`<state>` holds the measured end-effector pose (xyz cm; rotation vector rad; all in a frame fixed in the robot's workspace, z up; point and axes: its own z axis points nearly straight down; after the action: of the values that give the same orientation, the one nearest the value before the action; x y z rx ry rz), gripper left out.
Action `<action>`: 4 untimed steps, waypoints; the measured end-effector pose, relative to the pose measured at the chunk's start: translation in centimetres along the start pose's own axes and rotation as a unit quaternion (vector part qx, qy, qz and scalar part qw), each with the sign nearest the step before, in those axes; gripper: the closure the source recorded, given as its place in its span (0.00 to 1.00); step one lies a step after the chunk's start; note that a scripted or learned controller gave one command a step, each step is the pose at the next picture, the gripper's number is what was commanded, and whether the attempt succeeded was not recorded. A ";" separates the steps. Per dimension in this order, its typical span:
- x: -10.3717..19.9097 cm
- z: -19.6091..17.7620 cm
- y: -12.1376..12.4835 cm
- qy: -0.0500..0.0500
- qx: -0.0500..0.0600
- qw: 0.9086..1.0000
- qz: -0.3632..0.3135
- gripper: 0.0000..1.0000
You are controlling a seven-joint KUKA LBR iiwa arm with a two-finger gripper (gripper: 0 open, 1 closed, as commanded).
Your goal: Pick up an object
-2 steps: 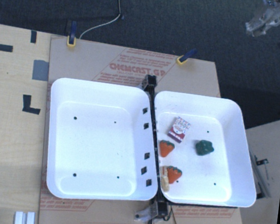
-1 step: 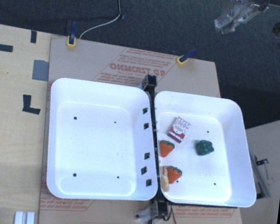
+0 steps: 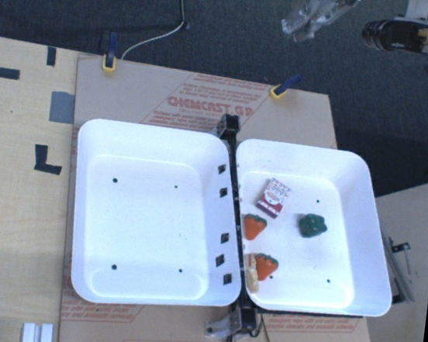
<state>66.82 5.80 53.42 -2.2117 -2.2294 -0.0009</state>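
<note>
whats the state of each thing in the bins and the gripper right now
red-and-white box: lying flat, right bin
green object: resting apart from the others
upper orange toy: beside the divider
lower orange toy: near the front wall
gripper: raised beyond the bins, blurred

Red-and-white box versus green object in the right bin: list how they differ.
The red-and-white box is flat-sided, angular and printed in two colours; the green object is a rounded lump of one dark green. The box lies nearer the divider between the bins, the green object closer to the bin's middle. Both lie loose on the right bin floor, apart.
</note>
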 end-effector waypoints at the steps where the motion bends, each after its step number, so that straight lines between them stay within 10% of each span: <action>1: 8.2 4.9 0.0 0.000 0.003 1.000 -0.001 1.00; 2: 6.0 -0.4 -5.8 0.000 -0.001 1.000 0.003 1.00; 3: 13.6 5.5 -0.6 -0.001 0.002 1.000 0.001 1.00; 4: 9.8 0.3 -5.2 0.000 -0.001 1.000 0.004 1.00</action>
<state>61.57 15.52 53.16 -2.2217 -2.2228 -0.0036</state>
